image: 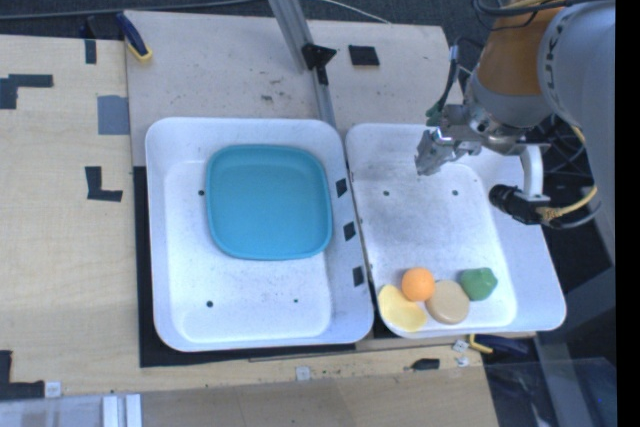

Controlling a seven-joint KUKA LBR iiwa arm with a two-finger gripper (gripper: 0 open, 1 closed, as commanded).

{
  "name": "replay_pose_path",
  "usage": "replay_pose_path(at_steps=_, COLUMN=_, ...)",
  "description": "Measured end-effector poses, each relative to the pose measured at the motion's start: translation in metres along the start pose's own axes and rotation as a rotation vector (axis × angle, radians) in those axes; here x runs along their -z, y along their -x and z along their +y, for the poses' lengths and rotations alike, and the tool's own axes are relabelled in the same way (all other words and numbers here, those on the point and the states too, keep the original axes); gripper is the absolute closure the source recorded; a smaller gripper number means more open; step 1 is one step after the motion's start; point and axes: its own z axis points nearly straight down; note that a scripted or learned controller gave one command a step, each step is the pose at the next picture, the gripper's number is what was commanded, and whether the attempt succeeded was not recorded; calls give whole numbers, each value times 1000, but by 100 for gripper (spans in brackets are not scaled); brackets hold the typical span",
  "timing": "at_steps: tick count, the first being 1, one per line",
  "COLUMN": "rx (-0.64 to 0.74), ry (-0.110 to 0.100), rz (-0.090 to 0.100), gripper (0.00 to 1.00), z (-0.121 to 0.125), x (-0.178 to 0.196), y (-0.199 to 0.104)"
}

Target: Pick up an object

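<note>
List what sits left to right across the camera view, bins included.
Left bin → blue plate → right bin, holding yellow piece → orange ball → tan round piece → green piece. Gripper hangs over the right bin's far end.

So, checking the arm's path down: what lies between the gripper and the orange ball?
Nothing: in the camera view only bare, speckled floor of the right bin lies between the gripper and the orange ball.
</note>
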Motion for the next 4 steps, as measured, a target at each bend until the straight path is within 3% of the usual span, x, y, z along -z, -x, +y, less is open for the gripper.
replay_pose_path(at_steps=1, rx=-1, ry=0, rz=0, gripper=100, z=1, x=52, y=0)
replay_pose_path(at_steps=4, rx=4, ry=-3, rz=1, gripper=100, z=-40, x=41, y=-141)
